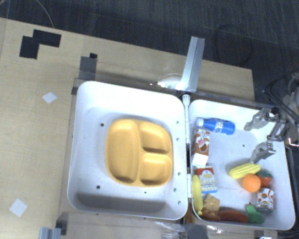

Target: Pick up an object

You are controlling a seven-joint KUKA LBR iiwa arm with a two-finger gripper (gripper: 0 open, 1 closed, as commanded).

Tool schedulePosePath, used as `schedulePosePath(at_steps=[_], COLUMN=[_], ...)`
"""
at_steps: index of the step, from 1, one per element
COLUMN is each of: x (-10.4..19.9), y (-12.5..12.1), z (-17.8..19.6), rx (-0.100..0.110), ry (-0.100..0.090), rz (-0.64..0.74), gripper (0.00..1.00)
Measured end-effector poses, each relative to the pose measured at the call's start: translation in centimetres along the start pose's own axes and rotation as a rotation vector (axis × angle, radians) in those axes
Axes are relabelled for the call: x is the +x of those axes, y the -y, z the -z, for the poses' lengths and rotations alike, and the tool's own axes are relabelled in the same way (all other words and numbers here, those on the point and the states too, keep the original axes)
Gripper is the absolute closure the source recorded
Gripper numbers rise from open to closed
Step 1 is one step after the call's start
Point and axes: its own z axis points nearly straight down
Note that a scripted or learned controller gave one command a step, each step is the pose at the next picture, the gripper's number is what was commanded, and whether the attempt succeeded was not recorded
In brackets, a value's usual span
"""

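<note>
The right bin (238,115) holds several small items. A blue bottle (215,125) lies at its back, and a red and white carton (202,142) stands along the left wall. A yellow corn cob (245,169), an orange (251,183) and a small can (265,200) sit near the right wall. My gripper (259,137) hangs over the back right part of this bin, above and just behind the corn cob. It is open, with nothing between its fingers (261,153).
A yellow divided tray (138,152) lies in the left bin (88,135). A banana (196,193), a snack packet (207,181), a brown sausage (230,215) and a green item (255,214) crowd the right bin's front. A metal post (193,64) rises behind the divider.
</note>
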Motion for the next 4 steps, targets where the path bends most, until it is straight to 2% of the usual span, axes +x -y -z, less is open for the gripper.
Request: schedulePosePath(at_steps=[1,2,3,4], x=[1.6,2.0,1.8,2.1], y=[3.6,1.7,5.2,5.1], z=[-15.1,-15.8,-15.8,-15.9], rx=[0.001,0.002,0.000,0.001], ry=[0.002,0.006,0.005,0.004], rz=[-0.184,-0.175,-0.366,-0.687], gripper=[0.00,0.00,0.00,0.00])
